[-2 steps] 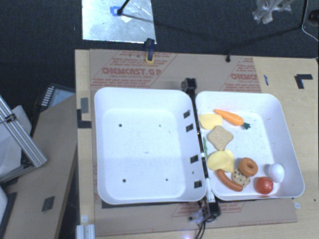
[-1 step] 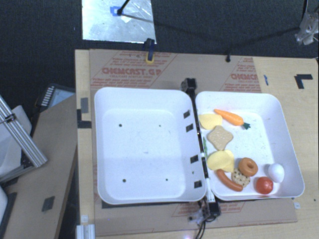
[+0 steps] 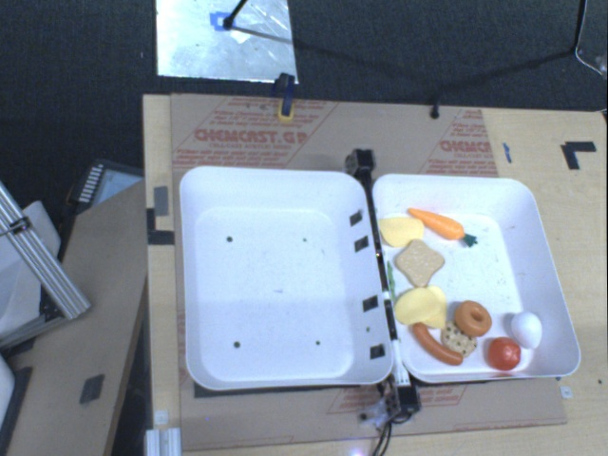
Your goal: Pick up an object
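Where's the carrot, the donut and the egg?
carrot (image 3: pixel 437 222), camera view, middle of its orange body.
donut (image 3: pixel 472 318), camera view, on its brown ring.
egg (image 3: pixel 525 330), camera view, middle of its white shell.

You're looking down on a table (image 3: pixel 532 136) topped with brown cardboard printed in red lettering. A yellow-and-blue clamp (image 3: pixel 284 98) grips its far edge. Beyond that, a shiny metal sheet (image 3: pixel 204 27) lies on the dark carpet, with a thin black rod crossing it. At the left, an aluminium frame rail (image 3: pixel 38 264) slants past a lower tan surface.
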Tool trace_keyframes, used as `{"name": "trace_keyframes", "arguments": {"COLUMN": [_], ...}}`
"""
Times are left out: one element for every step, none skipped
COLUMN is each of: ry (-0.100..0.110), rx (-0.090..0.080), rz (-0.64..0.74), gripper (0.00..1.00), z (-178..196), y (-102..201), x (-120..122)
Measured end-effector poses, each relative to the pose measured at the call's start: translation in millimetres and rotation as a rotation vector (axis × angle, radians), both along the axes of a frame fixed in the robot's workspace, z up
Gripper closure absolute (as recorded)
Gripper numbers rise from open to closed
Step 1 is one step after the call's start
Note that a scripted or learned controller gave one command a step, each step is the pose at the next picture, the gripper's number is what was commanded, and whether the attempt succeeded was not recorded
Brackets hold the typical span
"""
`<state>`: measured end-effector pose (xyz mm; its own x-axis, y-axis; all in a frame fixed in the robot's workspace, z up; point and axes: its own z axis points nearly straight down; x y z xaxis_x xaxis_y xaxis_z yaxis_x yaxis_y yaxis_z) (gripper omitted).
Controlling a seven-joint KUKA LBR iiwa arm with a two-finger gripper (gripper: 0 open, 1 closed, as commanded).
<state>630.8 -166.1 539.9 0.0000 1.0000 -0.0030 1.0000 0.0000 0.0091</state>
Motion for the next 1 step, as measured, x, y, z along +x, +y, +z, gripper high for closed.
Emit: {"name": "trace_keyframes", "arguments": {"ry": [0.006], "rx": [0.000], "rz": [-0.001], "gripper": [1.00], "z": [-5.4], "y": [-42.5], "x": [38.5]}}
